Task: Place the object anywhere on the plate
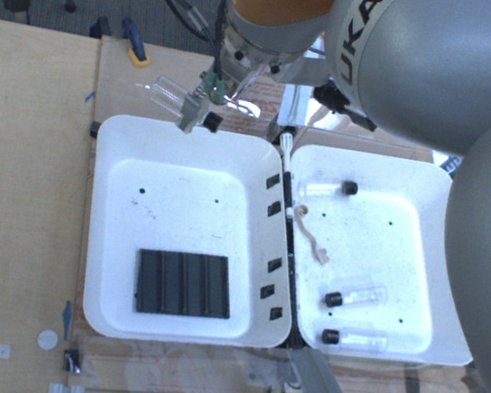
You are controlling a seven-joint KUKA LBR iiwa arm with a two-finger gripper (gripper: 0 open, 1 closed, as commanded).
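The pincer point(200, 108) is pinching a clear tube point(171, 93) above the left bin's point(122, 150) far rim; it should be travelling toward the dark plate point(184, 284), then lowering gently.

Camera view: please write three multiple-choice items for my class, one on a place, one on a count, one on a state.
1. Where is the black plate?
A. In the left bin
B. In the right bin
C. On the bench

2. How many capped tubes lie in the right bin?
A. One
B. Three
C. Five

3. How do those tubes sit?
A. Upright
B. Stacked
C. Flat and apart

Answers: 1 A, the plate lies on the left bin's floor. 2 B, three black caps show there. 3 C, each lies on its side, none touching.
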